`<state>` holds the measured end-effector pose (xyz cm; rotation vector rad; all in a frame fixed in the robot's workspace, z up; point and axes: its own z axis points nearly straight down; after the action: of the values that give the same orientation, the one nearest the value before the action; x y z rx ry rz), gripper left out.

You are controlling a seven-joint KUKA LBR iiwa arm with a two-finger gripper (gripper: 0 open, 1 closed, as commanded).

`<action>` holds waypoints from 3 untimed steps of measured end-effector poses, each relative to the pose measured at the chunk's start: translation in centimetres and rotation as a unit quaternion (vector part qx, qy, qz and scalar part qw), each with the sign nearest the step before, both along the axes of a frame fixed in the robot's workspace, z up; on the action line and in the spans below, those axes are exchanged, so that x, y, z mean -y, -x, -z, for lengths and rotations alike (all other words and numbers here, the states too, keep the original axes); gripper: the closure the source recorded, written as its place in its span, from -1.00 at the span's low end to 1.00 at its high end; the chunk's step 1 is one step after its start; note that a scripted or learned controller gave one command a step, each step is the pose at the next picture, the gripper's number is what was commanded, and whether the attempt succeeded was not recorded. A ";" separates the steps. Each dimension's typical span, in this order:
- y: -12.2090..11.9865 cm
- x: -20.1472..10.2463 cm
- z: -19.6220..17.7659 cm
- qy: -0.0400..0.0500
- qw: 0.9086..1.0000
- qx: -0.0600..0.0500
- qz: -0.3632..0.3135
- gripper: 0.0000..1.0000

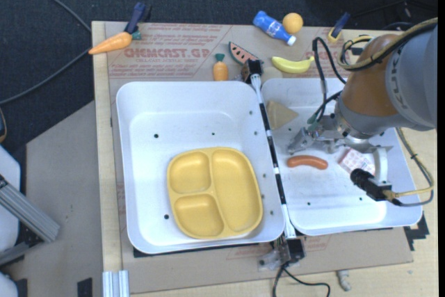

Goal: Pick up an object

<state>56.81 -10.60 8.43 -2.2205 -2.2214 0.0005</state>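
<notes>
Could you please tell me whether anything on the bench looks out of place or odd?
Several toy foods lie outside the bins along the bench's far edge: a carrot, watermelon slice, banana and blue bottle.

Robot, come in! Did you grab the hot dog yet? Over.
Gripper low in right bin, grip unclear. Hot dog lying loose beside it. Tan wedge close behind.

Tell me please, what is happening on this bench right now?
A grey robot arm with an orange band reaches into the right white bin, its gripper low just above a small orange-red sausage. Nothing is seen between its fingers, so no object is picked up yet. The left white bin holds a yellow divided plate. A toy banana and carrot lie behind the bins.
</notes>
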 end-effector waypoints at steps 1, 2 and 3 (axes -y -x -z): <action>3.1 -1.1 0.0 0.000 1.000 -0.001 0.001 -1.00; 3.1 -1.1 -1.0 0.000 1.000 0.000 0.001 1.00; 3.1 -1.1 -1.0 0.000 1.000 0.000 0.001 -1.00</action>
<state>53.72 -9.46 9.39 -2.2218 -2.2196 0.0000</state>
